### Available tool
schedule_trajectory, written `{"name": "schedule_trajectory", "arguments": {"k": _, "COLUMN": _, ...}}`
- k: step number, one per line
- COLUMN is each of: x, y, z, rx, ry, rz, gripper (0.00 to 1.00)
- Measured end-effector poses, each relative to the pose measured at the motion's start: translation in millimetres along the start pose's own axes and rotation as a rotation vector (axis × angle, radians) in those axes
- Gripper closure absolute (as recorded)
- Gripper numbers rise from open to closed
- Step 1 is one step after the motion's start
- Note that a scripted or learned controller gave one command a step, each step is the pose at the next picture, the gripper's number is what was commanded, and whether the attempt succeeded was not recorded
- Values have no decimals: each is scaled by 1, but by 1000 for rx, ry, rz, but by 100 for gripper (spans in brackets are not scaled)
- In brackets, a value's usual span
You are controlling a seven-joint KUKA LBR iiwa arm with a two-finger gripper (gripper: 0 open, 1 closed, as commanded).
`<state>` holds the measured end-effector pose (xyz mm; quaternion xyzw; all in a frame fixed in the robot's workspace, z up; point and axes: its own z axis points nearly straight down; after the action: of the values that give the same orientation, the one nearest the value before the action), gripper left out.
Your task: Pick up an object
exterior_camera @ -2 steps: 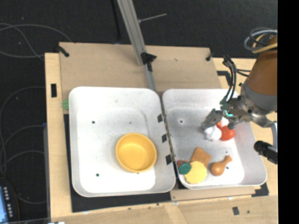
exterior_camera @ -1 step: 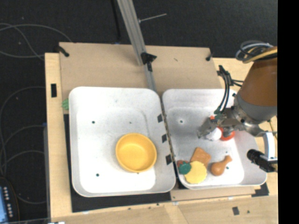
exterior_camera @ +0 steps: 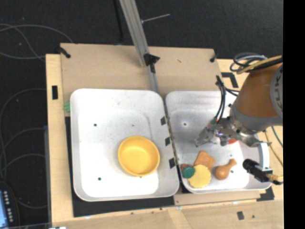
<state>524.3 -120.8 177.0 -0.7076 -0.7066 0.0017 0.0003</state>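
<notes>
**Gripper low over the right bin, its grip unreadable**

The gripper (exterior_camera: pixel 209 136) sits low over the middle of the right bin (exterior_camera: pixel 190 104), below the arm's orange band (exterior_camera: pixel 257 97). It is small and blurred from this angle, so I cannot tell whether it is spread, closed, or grasping anything. Nothing can be made out in it.

Just below it, toward the bin's front edge, lies a cluster of small things: an orange wedge-shaped piece (exterior_camera: pixel 205 158), a yellow scalloped disc (exterior_camera: pixel 200 176) touching the wedge's lower side, a small green piece (exterior_camera: pixel 189 171) against the disc's left edge, and a brown pear-shaped object (exterior_camera: pixel 223 170) to the right. All rest on the bin floor, apart from the gripper.

In the left bin (exterior_camera: pixel 95 113), a yellow bowl (exterior_camera: pixel 138 155) stands upright near the front. Both bins sit side by side on the desk (exterior_camera: pixel 105 66).
</notes>
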Motion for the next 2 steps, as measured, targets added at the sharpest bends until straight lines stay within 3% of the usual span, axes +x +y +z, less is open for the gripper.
{"name": "schedule_trajectory", "arguments": {"k": 1, "x": -9, "y": 1, "z": 46, "rx": 1, "ry": 0, "rz": 0, "gripper": 0}}
{"name": "schedule_trajectory", "arguments": {"k": 2, "x": -8, "y": 3, "z": 32, "rx": -7, "ry": 2, "rz": 4, "gripper": 100}}
